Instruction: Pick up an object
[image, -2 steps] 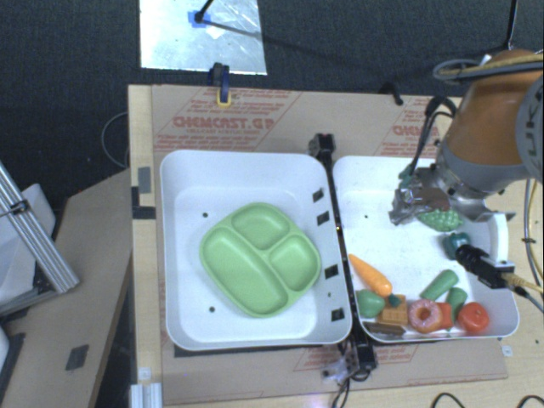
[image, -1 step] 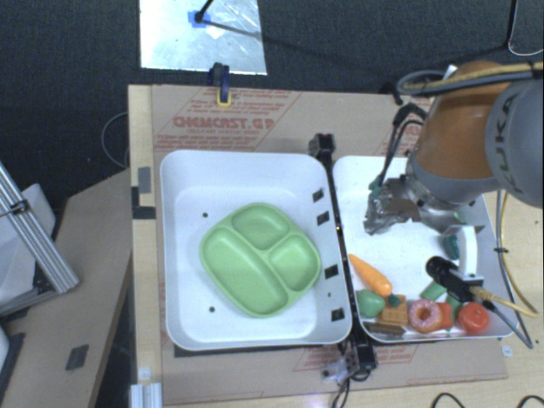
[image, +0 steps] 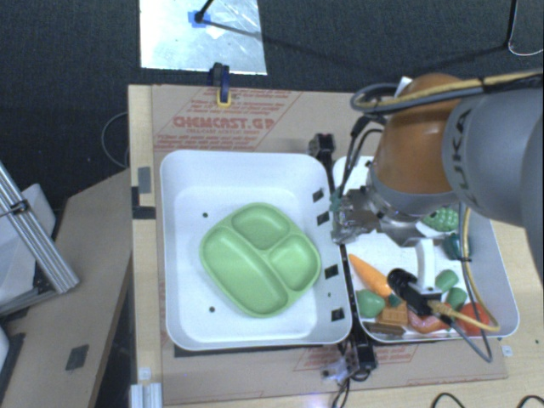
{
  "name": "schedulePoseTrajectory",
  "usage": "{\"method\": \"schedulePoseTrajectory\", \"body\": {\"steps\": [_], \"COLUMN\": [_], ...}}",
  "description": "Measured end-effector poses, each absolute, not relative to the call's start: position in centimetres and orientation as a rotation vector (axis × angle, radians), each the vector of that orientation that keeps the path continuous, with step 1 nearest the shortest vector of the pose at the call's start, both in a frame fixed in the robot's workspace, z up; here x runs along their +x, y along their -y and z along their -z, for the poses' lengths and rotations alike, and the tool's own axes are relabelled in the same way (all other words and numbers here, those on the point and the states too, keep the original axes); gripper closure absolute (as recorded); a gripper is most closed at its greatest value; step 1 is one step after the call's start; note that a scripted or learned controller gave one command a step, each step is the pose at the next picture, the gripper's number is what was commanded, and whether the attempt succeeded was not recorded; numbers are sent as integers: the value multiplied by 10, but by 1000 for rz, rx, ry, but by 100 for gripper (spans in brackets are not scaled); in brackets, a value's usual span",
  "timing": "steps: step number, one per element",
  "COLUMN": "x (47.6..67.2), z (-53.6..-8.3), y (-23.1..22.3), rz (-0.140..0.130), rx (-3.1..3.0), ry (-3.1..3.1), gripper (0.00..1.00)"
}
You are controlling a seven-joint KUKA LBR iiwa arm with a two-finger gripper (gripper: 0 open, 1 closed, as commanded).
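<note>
The arm (image: 442, 160) looms over the right bin (image: 501, 291), hiding its far half. The left bin (image: 195, 202) holds a green divided plate (image: 259, 257). The gripper (image: 353, 221) hangs just beside the wall (image: 334, 245) between the bins; spread or closed, I cannot tell. The carrot (image: 371, 273), a likely target, lies just nearer, crowded by small toys (image: 371, 303): a descent may catch the wall or merely shove them.

Even overhead light; the white bin (image: 191, 185) glares slightly, the foil sheet (image: 174, 32) shines, my arm (image: 501, 160) looks soft.
</note>
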State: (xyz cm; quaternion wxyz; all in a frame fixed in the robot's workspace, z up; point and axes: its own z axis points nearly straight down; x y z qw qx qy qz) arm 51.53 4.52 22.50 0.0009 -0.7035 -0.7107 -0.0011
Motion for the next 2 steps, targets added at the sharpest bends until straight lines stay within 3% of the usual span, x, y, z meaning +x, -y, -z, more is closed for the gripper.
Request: {"method": "schedulePoseTrajectory", "body": {"steps": [2], "x": [525], "z": [-225], "y": [-93], "rz": [4], "rx": [-2214], "ry": [2229], "gripper": [100]}}
